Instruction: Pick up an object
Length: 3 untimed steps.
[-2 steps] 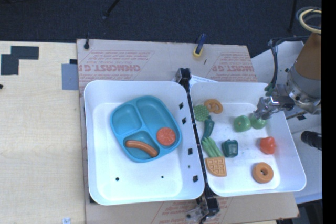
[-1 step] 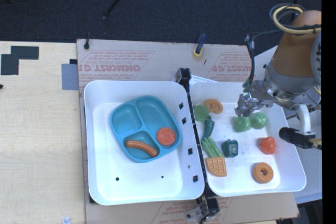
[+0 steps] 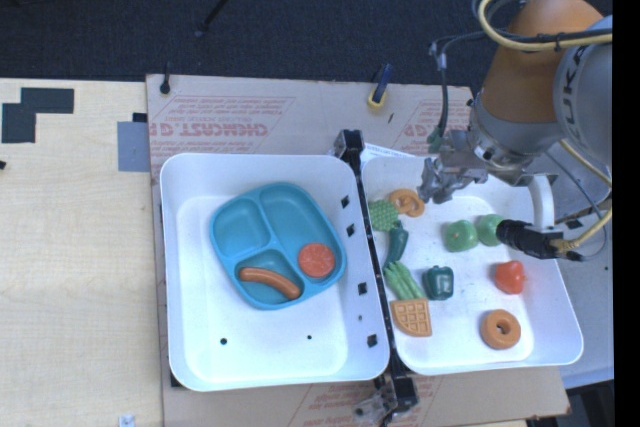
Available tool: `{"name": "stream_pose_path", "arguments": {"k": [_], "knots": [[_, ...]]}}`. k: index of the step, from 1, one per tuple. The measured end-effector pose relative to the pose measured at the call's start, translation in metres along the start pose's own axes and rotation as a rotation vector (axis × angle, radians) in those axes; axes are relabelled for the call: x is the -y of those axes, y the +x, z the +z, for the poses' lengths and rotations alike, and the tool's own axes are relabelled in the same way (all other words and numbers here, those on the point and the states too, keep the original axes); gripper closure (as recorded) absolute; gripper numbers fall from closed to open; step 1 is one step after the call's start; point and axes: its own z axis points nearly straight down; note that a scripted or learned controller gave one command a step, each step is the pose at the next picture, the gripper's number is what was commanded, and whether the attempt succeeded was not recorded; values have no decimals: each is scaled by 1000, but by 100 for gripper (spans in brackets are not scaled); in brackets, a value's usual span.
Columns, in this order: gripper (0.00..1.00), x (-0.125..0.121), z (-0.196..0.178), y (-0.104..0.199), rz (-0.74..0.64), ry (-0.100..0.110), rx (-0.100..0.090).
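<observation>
My gripper (image 3: pixel 434 185) hangs over the back left part of the right bin (image 3: pixel 560 350), just right of and above a small orange ring-shaped toy (image 3: pixel 406 203). I see nothing held in it. Toy foods lie around: a light green leafy piece (image 3: pixel 382 213), a dark green pepper (image 3: pixel 397 242), green beans (image 3: pixel 403 280), a waffle (image 3: pixel 411 317), a dark green bell pepper (image 3: pixel 437 282), two light green pieces (image 3: pixel 460 235), a red piece (image 3: pixel 509 276) and a donut (image 3: pixel 500 328).
The left bin (image 3: pixel 190 335) holds a blue divided tray (image 3: pixel 280 210) with a sausage (image 3: pixel 268 281) and a red round slice (image 3: pixel 317 260). A black part with cables (image 3: pixel 525 237) juts over the right bin's right side. A divider wall (image 3: pixel 362 245) separates the bins.
</observation>
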Motion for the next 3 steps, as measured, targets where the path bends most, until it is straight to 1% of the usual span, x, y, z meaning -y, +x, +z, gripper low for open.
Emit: {"name": "stream_pose_path", "arguments": {"k": [1, 2, 3], "knots": [[100, -17, 5, 36, 3, 2, 2], [100, -22, 21, 39, 4, 5, 2], [100, -25, 18, 35, 6, 2, 3]]}}
